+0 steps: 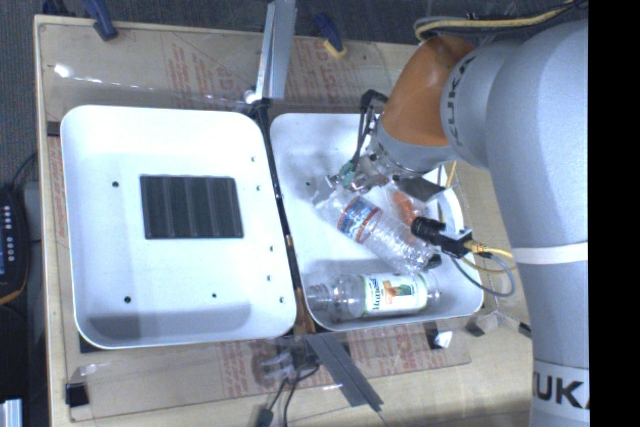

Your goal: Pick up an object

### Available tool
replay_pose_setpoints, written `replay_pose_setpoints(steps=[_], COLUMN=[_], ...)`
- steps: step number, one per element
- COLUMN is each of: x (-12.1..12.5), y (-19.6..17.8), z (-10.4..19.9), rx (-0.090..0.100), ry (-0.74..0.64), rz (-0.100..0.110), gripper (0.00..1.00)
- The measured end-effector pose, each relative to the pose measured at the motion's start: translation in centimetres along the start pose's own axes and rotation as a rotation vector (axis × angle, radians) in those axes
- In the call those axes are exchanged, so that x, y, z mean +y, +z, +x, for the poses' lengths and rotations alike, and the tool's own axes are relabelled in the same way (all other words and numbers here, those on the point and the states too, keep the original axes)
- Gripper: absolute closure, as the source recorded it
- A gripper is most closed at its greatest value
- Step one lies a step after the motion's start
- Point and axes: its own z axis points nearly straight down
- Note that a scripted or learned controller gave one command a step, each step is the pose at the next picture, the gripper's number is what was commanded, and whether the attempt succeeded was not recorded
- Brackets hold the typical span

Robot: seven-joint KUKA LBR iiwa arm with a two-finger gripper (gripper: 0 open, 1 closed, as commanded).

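Grey arm (520, 115) reaches over the right bin (300, 155), its gripper (352, 173) low by a crumpled bottle (375, 227), grip state impossible to tell.

Two clear plastic bottles in the right bin (300, 140), both lying on their sides. One bottle (372, 295) with a green and orange label lies along the near wall, cap pointing left. The other bottle (375, 227), crinkled with a blue label, lies diagonally mid-bin. Something small and orange (402, 206) sits just beside it, too hidden to identify.
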Motion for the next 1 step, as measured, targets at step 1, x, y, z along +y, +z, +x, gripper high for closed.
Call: replay_pose_setpoints(steps=[1], x=[1.67], y=[-8.86], z=[3.59], rx=[0.001], ry=[-0.037], rz=[-0.001], gripper=[1.0])
